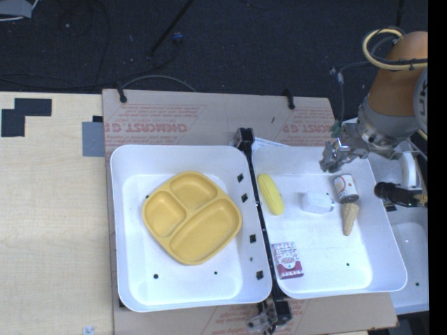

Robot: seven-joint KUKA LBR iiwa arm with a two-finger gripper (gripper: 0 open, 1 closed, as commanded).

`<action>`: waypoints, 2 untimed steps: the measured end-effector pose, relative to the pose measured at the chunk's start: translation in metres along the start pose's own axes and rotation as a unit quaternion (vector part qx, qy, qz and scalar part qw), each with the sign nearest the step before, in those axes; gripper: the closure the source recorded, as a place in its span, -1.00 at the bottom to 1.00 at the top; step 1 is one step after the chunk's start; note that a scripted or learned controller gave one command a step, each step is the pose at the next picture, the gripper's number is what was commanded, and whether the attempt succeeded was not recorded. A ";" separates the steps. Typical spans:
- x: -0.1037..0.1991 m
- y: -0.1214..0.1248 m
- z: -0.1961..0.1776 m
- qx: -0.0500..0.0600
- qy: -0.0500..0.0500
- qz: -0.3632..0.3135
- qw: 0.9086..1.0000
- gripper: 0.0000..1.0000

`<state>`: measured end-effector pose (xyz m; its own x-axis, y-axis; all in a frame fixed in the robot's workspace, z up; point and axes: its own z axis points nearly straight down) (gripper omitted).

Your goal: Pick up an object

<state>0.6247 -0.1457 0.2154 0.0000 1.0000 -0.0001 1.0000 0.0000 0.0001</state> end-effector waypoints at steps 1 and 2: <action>-0.001 0.000 -0.038 -0.001 0.000 -0.001 1.000 1.00; 0.056 -0.008 -0.023 0.003 0.001 -0.002 1.000 1.00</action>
